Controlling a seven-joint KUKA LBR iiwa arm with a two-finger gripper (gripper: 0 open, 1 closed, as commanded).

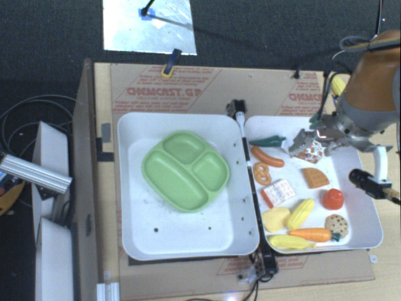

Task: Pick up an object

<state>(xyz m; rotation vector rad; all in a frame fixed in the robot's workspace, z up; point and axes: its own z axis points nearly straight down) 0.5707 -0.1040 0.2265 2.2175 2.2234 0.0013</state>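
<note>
Plastic, light, stiff and slick by our judgement, the toy sausage (267,157) in the right bin (358,213) suits a pinch across its narrow middle; we cannot tell how the nearby gripper (306,145) stands.

right bin (373,213) pretty crowded, toy food packed close along its near and left side, left bin (135,231) roomier, green divided plate (185,170) hogging the middle
</note>
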